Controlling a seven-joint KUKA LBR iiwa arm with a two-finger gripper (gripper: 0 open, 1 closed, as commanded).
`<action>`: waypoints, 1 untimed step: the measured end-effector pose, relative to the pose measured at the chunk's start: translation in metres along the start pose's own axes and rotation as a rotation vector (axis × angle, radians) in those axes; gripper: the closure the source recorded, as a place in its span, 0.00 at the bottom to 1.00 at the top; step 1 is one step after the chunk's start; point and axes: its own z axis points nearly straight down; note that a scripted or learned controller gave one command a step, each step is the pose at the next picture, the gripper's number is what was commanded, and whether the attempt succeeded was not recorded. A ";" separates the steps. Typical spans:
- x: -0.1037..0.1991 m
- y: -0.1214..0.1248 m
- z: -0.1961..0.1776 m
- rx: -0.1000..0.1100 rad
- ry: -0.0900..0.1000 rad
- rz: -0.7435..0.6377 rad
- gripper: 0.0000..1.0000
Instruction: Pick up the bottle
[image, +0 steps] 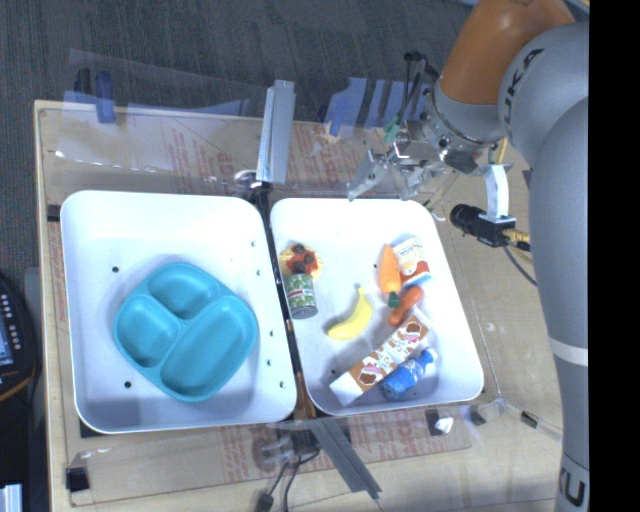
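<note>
Two neighbours, carton (381, 359) and carrot (405, 305), beside bottle (410, 376); pincer (398, 178) spread, unladen.

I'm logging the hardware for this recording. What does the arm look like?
The arm is smooth grey with rounded links and an orange band above the wrist. Dark lettering runs along one link. The gripper is a small metal assembly with thin wires, and a black cable connector sits beside it.

Pincer (392, 172) above right bin (460, 330) rim; bottle (411, 373) inside.
</note>
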 end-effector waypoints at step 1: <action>-0.031 0.001 0.042 -0.002 0.001 -0.150 0.00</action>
